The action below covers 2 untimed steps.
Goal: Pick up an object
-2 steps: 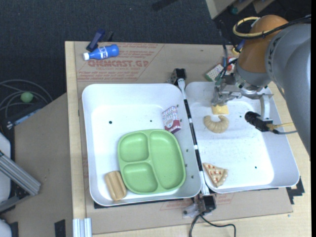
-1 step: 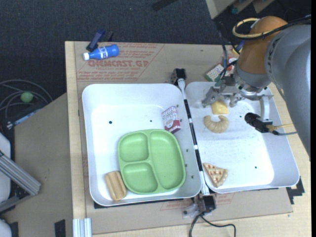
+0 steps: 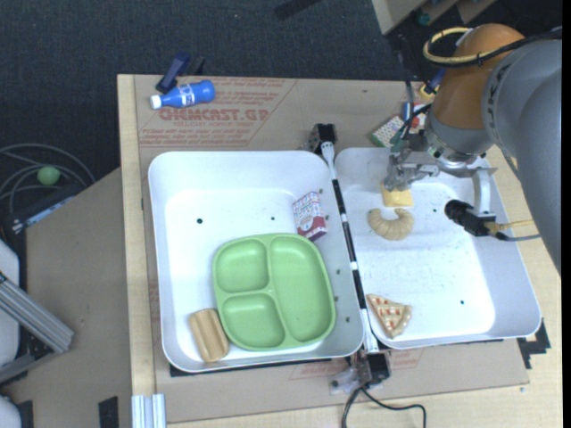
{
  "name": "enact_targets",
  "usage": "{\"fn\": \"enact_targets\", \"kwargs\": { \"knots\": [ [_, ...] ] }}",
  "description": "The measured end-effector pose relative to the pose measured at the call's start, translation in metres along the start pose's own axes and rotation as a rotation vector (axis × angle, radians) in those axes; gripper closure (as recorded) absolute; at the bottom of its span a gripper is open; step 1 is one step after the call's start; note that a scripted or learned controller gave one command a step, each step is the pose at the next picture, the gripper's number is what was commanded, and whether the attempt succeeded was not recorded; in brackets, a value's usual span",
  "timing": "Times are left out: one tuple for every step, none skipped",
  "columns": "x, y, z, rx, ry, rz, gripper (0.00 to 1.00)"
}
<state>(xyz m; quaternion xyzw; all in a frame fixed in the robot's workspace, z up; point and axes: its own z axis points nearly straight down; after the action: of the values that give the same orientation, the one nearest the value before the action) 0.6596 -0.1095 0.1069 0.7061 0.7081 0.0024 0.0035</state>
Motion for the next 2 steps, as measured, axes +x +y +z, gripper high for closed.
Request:
{"fn": "enact_targets", "kwargs": {
  "knots": [
    [0.000,0.000,0.000,0.001,0.000,0.000,0.00],
    [0.014,0.008,0.021,0.005,0.000,0.002,0.00]
  ]
}}
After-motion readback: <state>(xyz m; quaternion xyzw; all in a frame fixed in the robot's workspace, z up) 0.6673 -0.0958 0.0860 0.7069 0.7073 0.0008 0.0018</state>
